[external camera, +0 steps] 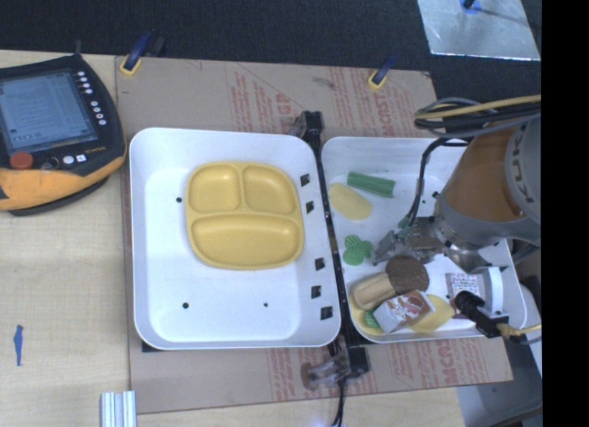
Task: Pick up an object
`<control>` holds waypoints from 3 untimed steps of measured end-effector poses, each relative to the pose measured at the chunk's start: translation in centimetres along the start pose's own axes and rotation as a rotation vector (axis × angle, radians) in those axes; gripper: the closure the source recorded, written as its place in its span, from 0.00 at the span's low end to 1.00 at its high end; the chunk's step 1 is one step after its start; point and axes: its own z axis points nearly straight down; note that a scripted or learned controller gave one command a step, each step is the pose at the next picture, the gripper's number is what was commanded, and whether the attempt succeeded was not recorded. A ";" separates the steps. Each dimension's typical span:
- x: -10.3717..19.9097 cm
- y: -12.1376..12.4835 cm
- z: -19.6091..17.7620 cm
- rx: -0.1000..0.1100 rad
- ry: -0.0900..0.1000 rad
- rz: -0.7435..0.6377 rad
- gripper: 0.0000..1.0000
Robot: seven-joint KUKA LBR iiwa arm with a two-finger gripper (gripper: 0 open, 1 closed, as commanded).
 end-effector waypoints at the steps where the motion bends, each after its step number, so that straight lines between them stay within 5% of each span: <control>1: 0.6 -1.8 -0.2 0.001 -0.002 0.008 0.00; 2: 0.5 -1.8 -1.2 0.000 -0.002 0.007 1.00; 3: -4.3 -3.5 -10.1 -0.008 -0.006 0.011 1.00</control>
